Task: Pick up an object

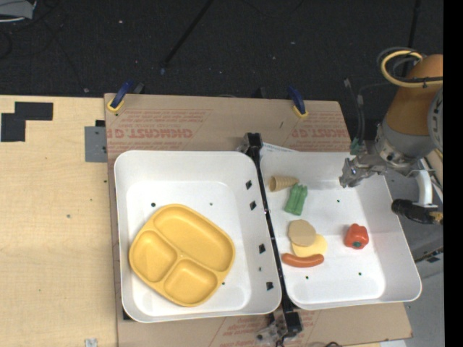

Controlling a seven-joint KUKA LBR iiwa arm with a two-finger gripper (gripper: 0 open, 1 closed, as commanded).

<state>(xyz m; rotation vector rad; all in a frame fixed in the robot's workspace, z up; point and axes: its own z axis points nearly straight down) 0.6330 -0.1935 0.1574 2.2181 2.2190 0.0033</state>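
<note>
**Kid:** Brown cardboard point(217, 125) lies under your two white bins, right?

**Me:** Yes. Clips hold it at the back so it does not slide. Let me start close to us, and I will tell every place from the red pepper point(355, 236).

**Kid:** Okay. What is closest?

**Me:** My right bin point(394, 284) has its front rim down there, just in front of the pepper. The pepper sits on the bin floor all by itself, so I think it is easy to grab. Left of the pepper lies a little sausage point(302, 260), touching a yellow piece point(314, 246) and a tan round thing point(302, 232). They are bunched up, so picking one is harder, I guess.

**Kid:** And further back?

**Me:** Behind and left of the pepper is a green block point(296, 199), and next to it a small cone point(283, 183). Far left of the pepper, in the left bin point(145, 166), rests a yellow plate point(181, 254) with three parts. It lies flat.

**Kid:** Where is your pincer?

**Me:** My pincer point(350, 175) hangs behind the pepper, over the back rim of the right bin. It holds nothing. I cannot tell if it is wide or narrow; it looks too small.

**Kid:** What is way back?

**Me:** Dark floor with cables, behind the bench. Pale wood point(51, 230) is far left of the pepper.
</note>
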